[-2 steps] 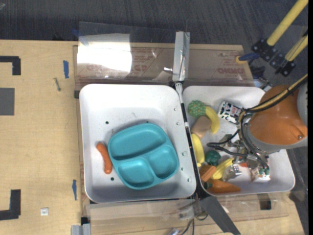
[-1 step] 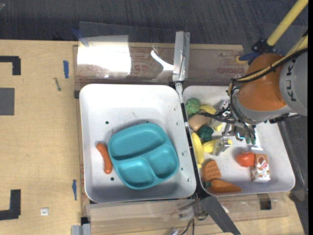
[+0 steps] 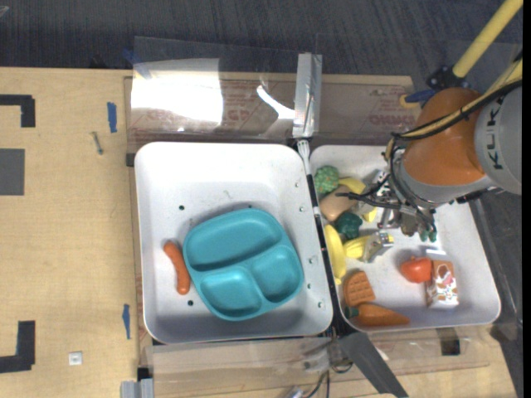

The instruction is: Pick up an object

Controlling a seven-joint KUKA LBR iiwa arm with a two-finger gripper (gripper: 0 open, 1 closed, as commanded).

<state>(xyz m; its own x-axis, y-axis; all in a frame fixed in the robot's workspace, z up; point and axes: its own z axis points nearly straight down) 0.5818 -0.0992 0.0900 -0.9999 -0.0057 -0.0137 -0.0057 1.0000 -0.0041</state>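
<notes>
— Where is your pincer?

— My gripper (image 3: pixel 383 237) hangs low over the right bin (image 3: pixel 481 255), near its left side, above a heap of toy food. Whether it is open or closed, I cannot tell; nothing shows as held in it.

— What lies beneath it?

— A yellow banana (image 3: pixel 334 249) just left of it, long axis running roughly from the far side toward the near side, along the bin's left wall. A green broccoli piece (image 3: pixel 326 177) sits at the far end of the heap.

— And further off?

— A red tomato (image 3: pixel 416 269) touching a small carton (image 3: pixel 444 284) to my right. An orange carrot (image 3: pixel 380 314) lies along the near wall, pointing right.

— The other bin?

— In the left bin (image 3: pixel 166 172), a teal divided plate (image 3: pixel 241 262) with 3 compartments, and a sausage (image 3: pixel 177 267) just left of it.
</notes>
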